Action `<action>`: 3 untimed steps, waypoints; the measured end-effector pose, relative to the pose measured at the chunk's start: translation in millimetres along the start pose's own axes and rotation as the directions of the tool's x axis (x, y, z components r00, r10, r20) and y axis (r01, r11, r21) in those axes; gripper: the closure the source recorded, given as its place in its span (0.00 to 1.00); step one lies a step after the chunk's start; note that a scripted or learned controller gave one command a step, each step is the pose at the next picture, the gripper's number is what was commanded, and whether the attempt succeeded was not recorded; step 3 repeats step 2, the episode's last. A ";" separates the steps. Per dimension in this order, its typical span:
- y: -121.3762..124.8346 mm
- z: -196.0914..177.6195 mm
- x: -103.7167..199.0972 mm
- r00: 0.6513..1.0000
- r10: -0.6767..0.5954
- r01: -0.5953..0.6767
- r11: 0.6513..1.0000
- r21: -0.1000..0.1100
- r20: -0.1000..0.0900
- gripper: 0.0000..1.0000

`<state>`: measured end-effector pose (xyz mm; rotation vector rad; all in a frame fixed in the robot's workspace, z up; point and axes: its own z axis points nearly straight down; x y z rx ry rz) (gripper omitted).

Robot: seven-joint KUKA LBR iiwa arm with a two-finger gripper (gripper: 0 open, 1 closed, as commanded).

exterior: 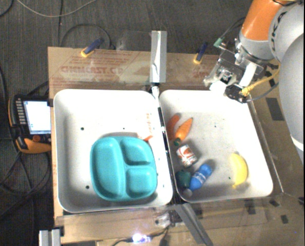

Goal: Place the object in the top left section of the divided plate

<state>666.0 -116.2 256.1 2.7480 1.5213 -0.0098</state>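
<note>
Upper right of the frame, you've got the arm point(290, 29): smooth pale grey casing, a bright orange band point(262, 12) wrapping it above the wrist. Below that, the gripper point(229, 83) is a cluttered block of black and white parts, with a yellow cable point(260, 83) looping off its side.

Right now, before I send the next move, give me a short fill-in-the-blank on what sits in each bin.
1. The turquoise divided plate lies in the ____ bin.
2. The yellow banana lies in the ____ bin, near its right wall.
3. The two carrots lie close to the ____ between the bins.
4. The gripper is above the right bin's ____ edge.

Missing words: left; right; divider; far
</note>
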 end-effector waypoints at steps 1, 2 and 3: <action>3.4 85.9 -2.5 0.999 0.037 -0.037 0.999 0.002 0.000 1.00; -83.9 74.2 3.3 0.992 -0.125 0.125 0.992 0.002 -0.004 1.00; -83.9 74.2 3.3 0.992 -0.125 0.125 0.992 0.002 -0.004 1.00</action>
